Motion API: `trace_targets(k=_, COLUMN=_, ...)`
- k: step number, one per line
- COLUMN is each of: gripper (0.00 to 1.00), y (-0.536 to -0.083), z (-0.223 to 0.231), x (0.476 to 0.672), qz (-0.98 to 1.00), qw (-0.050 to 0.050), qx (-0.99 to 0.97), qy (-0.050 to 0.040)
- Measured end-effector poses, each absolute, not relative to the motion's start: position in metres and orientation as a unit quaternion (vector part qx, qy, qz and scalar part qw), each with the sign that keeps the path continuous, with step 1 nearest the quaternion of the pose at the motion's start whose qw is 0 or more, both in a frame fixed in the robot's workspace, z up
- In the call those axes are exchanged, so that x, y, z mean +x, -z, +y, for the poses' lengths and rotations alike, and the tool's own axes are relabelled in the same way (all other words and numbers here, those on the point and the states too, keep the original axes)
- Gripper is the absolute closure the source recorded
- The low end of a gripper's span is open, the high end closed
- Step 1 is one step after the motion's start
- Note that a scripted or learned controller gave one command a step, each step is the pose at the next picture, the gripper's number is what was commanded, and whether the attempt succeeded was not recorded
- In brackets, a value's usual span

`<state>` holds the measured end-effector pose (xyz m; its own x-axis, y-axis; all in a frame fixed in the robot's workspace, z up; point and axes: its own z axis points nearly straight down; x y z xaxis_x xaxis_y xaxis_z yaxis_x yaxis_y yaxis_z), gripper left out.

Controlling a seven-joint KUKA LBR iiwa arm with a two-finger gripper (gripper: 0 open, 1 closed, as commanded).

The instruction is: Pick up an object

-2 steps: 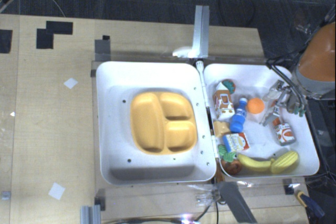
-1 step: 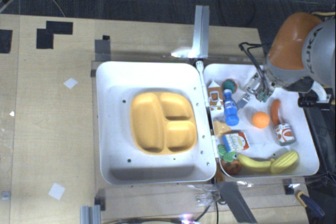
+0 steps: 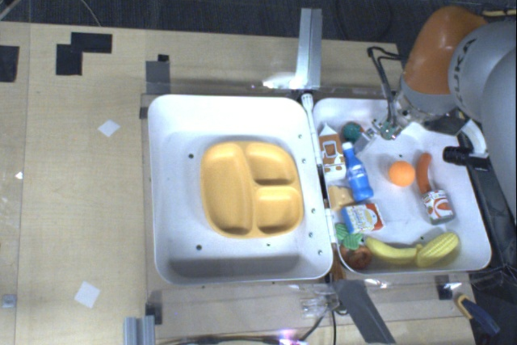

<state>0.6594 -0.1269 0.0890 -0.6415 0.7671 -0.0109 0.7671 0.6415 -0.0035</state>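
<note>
The right bin (image 3: 478, 253) holds the candidate objects: a blue bottle (image 3: 356, 174), an orange ball (image 3: 401, 174), a banana (image 3: 393, 250), a small red can (image 3: 437, 206) and a dark green ball (image 3: 351, 131). The gripper (image 3: 386, 128) hovers at that bin's far edge, just beside the green ball; whether it grips anything cannot be told. The left bin (image 3: 174, 174) holds a yellow divided tray (image 3: 250, 188).

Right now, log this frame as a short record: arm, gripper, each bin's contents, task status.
arm: reaches in from the right, over the right bin
gripper: near that bin's back edge, nothing seen between its fingers
left bin: yellow divided tray
right bin: blue bottle, orange ball, banana, small red can, other small items
task status: no object picked yet
</note>
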Motion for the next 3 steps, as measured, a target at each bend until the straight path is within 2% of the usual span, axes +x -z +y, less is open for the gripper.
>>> trace_targets(k=1, gripper=0.0, y=-0.089, z=-0.145, x=0.594, qz=0.922, qw=0.005, qx=0.388, qy=-0.0007)
trace_targets(k=2, gripper=0.0, y=-0.089, z=-0.164, x=0.665, qz=0.889, qw=-0.003, qx=0.457, qy=-0.0001)
trace_targets(k=3, gripper=1.0, y=-0.104, z=-0.164, x=0.671, qz=0.891, qw=0.01, qx=0.454, qy=-0.0019)
